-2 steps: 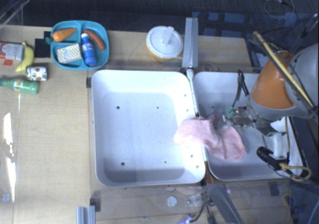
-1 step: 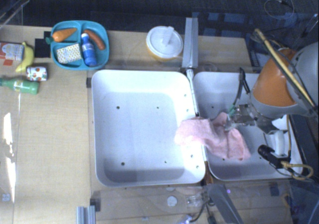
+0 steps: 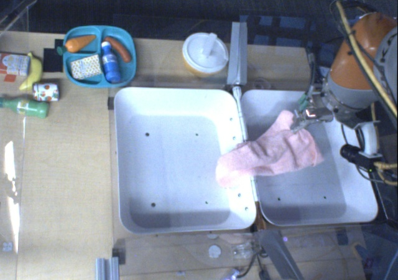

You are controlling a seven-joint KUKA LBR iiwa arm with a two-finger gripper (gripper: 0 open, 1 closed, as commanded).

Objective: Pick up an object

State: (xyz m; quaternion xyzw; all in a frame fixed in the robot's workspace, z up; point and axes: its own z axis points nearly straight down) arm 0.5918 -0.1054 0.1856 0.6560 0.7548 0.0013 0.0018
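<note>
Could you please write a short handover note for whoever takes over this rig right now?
Hand: over the upper part of the right bin, at the top corner of the pink cloth; I cannot tell whether it grips the cloth.
Pink cloth: draped across the divider between the bins, mostly in the right bin, with one end hanging into the left bin.
Done: the hand has reached the cloth.
Left: confirm the grasp and lift the cloth clear of both bins.

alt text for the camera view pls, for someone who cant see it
A pink cloth drapes across the divider between two white bins, mostly in the right one, with the robot's end effector at its upper corner. A blue tray of toy food sits beyond the left bin.
</note>
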